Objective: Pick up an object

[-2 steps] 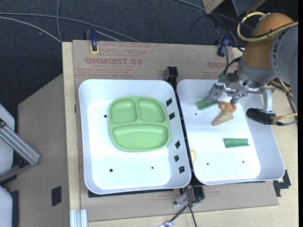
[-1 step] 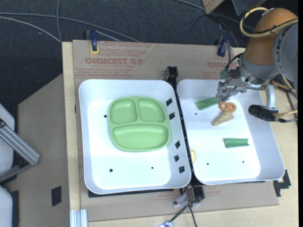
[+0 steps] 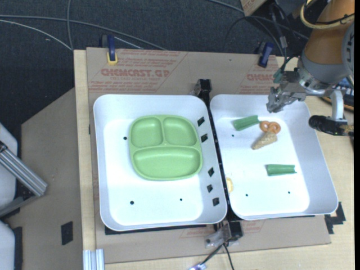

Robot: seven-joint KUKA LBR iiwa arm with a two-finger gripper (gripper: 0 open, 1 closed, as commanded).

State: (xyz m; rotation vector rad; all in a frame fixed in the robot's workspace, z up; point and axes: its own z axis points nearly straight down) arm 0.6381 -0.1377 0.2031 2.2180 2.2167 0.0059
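Four small objects lie in the right white plastic bin [image 3: 315, 173]: a flat green rectangular piece [image 3: 246, 122] far left, a small orange ring-shaped pretzel [image 3: 270, 127] just right of it, a tan wedge-shaped piece [image 3: 264, 142] touching the pretzel's near side, and a second green block [image 3: 280, 170] nearer. The metal two-finger gripper [image 3: 274, 104] hangs above the bin's far edge, just beyond the pretzel; whether it is open cannot be told. The left white bin [image 3: 107, 162] holds a smooth pale-green three-compartment plate [image 3: 165, 147].
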